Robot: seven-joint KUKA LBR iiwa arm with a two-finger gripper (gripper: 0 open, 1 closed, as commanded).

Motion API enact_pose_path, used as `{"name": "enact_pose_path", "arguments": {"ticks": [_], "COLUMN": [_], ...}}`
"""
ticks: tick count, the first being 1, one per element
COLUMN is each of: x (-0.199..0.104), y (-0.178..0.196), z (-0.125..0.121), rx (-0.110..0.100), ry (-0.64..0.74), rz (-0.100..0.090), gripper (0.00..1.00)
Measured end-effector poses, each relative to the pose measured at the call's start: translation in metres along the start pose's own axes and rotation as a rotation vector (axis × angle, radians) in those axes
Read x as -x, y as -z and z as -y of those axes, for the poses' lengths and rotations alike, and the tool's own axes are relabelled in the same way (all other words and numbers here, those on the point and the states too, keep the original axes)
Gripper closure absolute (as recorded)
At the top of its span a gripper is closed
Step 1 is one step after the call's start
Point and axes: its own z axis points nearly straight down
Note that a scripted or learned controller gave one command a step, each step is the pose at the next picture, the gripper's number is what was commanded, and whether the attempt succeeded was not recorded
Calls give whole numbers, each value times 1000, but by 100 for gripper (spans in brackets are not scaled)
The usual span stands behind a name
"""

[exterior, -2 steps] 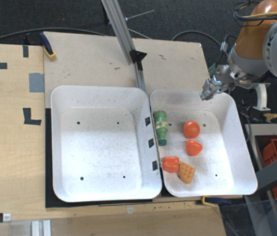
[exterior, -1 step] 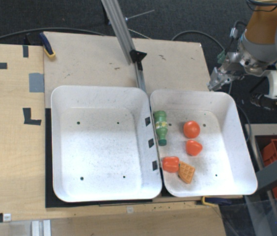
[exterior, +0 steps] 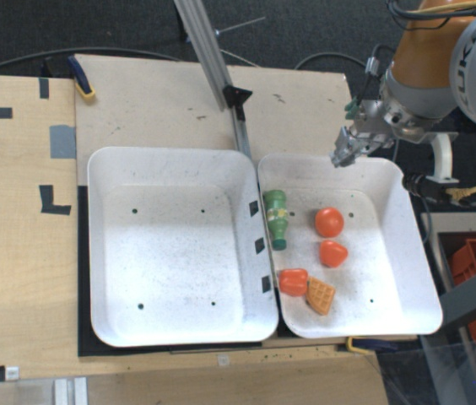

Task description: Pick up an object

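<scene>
Looking down from the camera view, I see the gripper (exterior: 344,153) above the far rim of the right bin (exterior: 407,226); whether it is released or clenched I cannot tell, and I see nothing in it. In that bin lie a green bottle (exterior: 275,218), two red pieces (exterior: 329,222) (exterior: 332,253), an orange piece (exterior: 293,282) and a waffle (exterior: 320,296). They look like light, stiff plastic toys, perhaps slippery. I would take the round red piece across its middle, since it lies apart from the others.
</scene>
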Motion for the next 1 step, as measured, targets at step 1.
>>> {"name": "enact_pose_path", "arguments": {"ticks": [1], "x": [-38], "y": [-7], "z": [18], "rx": [-1], "ry": [-1], "rz": [1], "gripper": [100]}}
